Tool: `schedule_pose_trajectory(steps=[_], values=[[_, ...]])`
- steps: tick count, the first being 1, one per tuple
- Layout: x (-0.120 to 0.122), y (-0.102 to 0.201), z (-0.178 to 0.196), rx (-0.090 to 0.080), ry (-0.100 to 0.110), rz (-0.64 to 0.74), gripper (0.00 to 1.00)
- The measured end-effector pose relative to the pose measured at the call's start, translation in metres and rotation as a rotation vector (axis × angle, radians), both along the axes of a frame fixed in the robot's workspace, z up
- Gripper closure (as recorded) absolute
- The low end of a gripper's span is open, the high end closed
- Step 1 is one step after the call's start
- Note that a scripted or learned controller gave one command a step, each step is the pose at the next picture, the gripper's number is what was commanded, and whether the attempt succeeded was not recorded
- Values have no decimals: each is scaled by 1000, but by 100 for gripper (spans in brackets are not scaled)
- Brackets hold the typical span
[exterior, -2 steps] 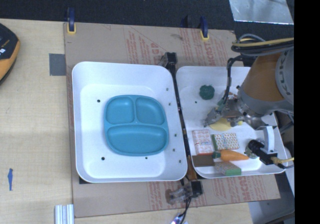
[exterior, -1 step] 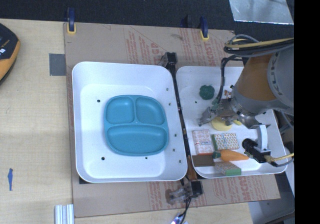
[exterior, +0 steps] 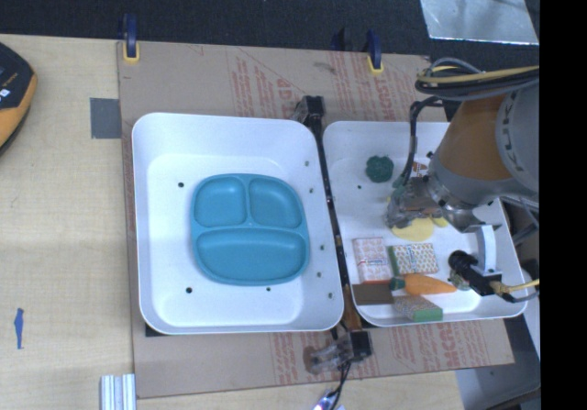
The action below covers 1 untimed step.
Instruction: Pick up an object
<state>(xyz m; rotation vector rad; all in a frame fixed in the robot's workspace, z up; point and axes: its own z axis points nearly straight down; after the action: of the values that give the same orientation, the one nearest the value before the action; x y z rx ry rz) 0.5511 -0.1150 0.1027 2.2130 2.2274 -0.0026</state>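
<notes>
My gripper (exterior: 404, 214) reaches down into the right bin (exterior: 347, 181), just above a pale yellow object (exterior: 416, 228) lying on the bin floor. A dark green lump (exterior: 379, 167) sits up and to the left of it. Toward the front of the bin lie a red-and-white packet (exterior: 371, 257), a green-edged patterned packet (exterior: 415, 259), an orange carrot-shaped item (exterior: 427, 285), a brown block (exterior: 372, 293) and a green-grey block (exterior: 418, 309). The arm covers the bin's right side.
The left bin (exterior: 160, 216) holds a blue divided plate (exterior: 249, 227). A black divider with clamps runs between the bins (exterior: 326, 206). A yellow-and-black device (exterior: 13, 92) lies at the bench's far left edge.
</notes>
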Motion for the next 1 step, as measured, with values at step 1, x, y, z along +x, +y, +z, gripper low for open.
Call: schedule_pose_trajectory(steps=[1], values=[[0, 0, 0, 0, 1, 1, 0]])
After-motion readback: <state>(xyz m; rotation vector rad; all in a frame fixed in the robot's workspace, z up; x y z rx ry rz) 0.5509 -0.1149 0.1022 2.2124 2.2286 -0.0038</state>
